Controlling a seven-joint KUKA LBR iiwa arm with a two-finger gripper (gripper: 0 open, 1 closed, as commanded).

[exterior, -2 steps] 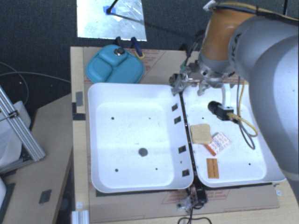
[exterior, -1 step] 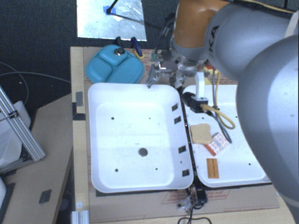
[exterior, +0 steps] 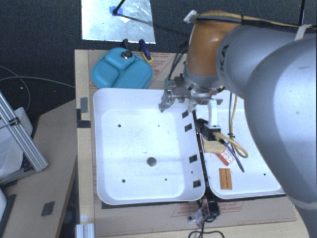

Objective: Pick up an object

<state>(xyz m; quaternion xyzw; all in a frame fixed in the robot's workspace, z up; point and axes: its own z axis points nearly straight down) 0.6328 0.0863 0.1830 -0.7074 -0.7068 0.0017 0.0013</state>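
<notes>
KUKA arm (exterior: 277,83) is reaching in from the right, its gripper (exterior: 166,102) hanging over the far edge of the left bin (exterior: 129,143), nr the divide; can't tell if it's spread or closed. Likely targets are lying in the right bin (exterior: 257,177), twd its near-left corner: an orange strip (exterior: 225,178), long axis running far-to-near, and a red-white scrap (exterior: 226,157) just beyond it, both nearward and right of the gripper.

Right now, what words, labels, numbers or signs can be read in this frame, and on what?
No text reads clearly.
Red print on the cardboard, at its back and front edges: too blurred to read.
Orange card in the right bin: markings too small to read.
</notes>
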